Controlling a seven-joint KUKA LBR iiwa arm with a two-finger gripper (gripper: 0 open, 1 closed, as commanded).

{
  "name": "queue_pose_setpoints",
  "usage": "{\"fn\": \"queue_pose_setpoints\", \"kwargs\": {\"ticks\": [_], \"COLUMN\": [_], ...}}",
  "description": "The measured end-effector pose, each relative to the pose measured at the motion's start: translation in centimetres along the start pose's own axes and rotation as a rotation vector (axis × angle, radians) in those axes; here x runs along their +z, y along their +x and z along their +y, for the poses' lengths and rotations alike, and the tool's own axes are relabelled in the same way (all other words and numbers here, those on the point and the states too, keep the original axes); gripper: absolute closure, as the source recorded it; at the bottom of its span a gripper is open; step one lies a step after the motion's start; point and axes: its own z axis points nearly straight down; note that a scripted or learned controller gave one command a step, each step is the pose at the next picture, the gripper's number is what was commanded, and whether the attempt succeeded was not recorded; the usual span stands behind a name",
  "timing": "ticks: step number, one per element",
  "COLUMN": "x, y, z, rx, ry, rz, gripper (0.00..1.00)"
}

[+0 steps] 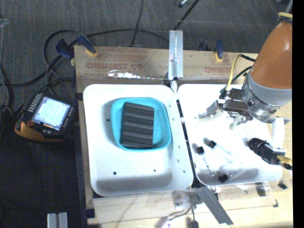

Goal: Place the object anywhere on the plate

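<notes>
The dark ridged block (137, 125) already lies on the blue plate (164, 127) in the left bin (95, 170) — the gripper (216, 109), right of the plate, should lift away without nudging it.

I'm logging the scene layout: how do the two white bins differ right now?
The left bin holds a blue plate with a dark ribbed block on it; the right bin holds small dark bits. The arm hangs over the right bin, not the left bin. Both are shallow and white.
</notes>
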Motion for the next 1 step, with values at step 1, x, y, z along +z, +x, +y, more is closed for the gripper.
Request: {"fn": "queue_pose_setpoints", "kwargs": {"ticks": [1], "x": [3.9], "y": [2.98], "z": [-0.53], "rx": [0.031], "ry": [0.003], "rz": [0.001], "gripper": [0.0]}}
